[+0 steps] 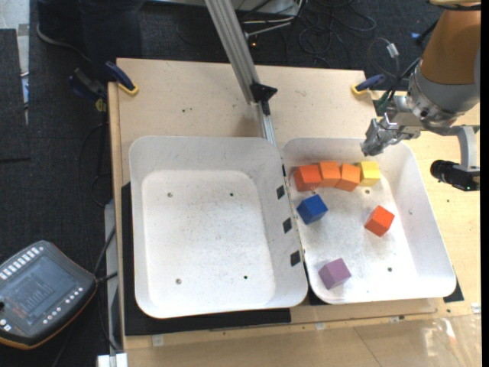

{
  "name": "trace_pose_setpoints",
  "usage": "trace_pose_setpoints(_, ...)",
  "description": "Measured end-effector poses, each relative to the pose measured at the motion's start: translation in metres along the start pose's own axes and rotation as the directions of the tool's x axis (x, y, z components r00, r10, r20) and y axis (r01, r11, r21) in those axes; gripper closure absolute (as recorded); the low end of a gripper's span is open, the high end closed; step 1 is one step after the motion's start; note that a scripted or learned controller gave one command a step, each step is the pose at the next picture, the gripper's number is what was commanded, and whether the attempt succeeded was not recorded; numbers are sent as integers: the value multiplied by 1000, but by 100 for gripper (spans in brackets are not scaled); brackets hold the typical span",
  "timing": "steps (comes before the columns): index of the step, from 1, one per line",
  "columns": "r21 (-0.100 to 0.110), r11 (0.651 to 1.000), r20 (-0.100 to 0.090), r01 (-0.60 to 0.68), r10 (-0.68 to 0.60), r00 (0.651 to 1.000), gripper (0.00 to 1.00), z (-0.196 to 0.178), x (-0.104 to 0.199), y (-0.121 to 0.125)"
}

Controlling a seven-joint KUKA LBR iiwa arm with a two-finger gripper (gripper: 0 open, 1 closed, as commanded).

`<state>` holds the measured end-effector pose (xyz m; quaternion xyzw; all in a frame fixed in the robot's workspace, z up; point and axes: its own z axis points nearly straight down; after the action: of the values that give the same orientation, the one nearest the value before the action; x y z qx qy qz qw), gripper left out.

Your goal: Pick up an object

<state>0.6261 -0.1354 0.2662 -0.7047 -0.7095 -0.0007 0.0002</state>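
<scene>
The right bin [428,228] holds a row of three orange blocks [328,175] ending in a yellow block [370,173] at its right. A blue cube [311,209], a lone orange cube [379,220] and a purple cube [334,273] lie further forward in the same bin. My gripper [376,145] hangs over the bin's back edge, just above and behind the yellow block. Nothing shows between its fingers, and their spacing is too small and dark to read.
The left bin [202,228] sits beside the right one, with a metal camera pole [233,37] rising from between their back edges. Yellow clamps [126,87] hold the board's back corners. A teach pendant [38,293] lies at the lower left, off the bench.
</scene>
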Motion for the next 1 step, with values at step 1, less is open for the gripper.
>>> trace_pose_setpoints(1,3,1000,-1,0,0,1000,100,13,50,-22)
